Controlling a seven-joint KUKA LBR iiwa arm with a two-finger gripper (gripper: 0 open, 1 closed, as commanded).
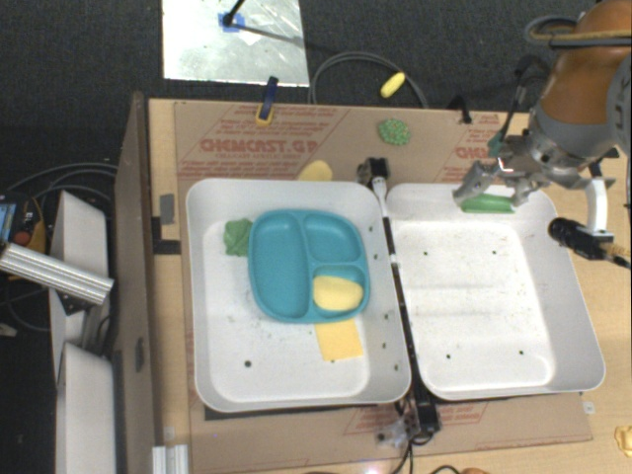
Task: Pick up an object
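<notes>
In the left bin (pixel 212 294) a teal divided tray (pixel 296 265) lies with a yellow rounded piece (pixel 338 291) in its near-right compartment; a green leafy piece (pixel 237 236) sits just beside the tray's far-left edge, and a flat yellow square (pixel 340 341) rests on the bin floor, touching the tray's near edge.

Over in the right bin (pixel 494 324) the floor is bare apart from one thing: a green elongated object (pixel 486 203) at the far edge, close to the rim. Its long axis runs roughly left to right across the view, more or less along that far rim, neither end clearly a head or tail (too small to tell its shape further).

The gripper (pixel 502 188) hangs right over this green object, its fingers spread to either side, one toward the left end and one toward the right. The object seems to lie beneath and between them, but whether it is touched I cannot tell. As a judgement, the spread seems to span the long axis, not the narrow width, so a closing pinch may slip off.
</notes>
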